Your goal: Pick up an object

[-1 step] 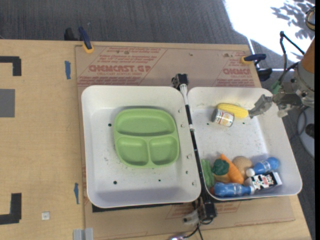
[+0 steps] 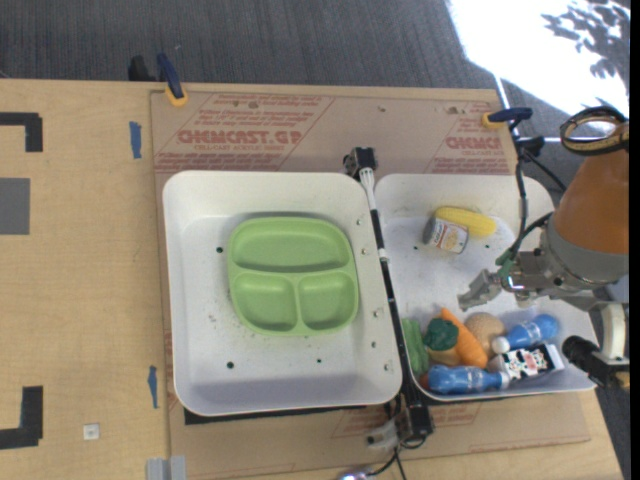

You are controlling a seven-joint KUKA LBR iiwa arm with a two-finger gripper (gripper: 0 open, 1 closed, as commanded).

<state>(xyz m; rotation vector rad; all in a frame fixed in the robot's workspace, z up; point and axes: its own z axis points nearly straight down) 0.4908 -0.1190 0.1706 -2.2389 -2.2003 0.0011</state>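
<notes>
cardboard sheet (image 2: 300, 128) covers most of the bench, and two white bins sit on it side by side. left bin (image 2: 190, 268) is the bigger thing to see. a green plate (image 2: 293, 273) with three parts lies flat in the middle of it.

right bin (image 2: 410, 203) holds all the small things. the grey arm (image 2: 600, 218) with its orange band hangs over the right edge of this bin. its gripper (image 2: 478, 290) points left, over the middle of the bin, above the pile of toys. the gripper is too small and dark to see well, so i cannot tell how wide it is or if it has anything in it.

near the back edge of the right bin lies a yellow banana (image 2: 468, 220). a small can (image 2: 445, 234) lies on its side, touching the front of the banana.

along the front edge of the right bin is a pile of toys, all close together. a blue bottle (image 2: 462, 378) lies flat by the front edge. a second blue bottle (image 2: 530, 332) lies near the right edge. a black and white box (image 2: 527, 362) sits between them, near the front right corner. an orange carrot (image 2: 462, 338) with a green top (image 2: 439, 334) is beside a tan round thing (image 2: 485, 325). a green strip (image 2: 413, 344) lies along the left edge of this bin.
</notes>
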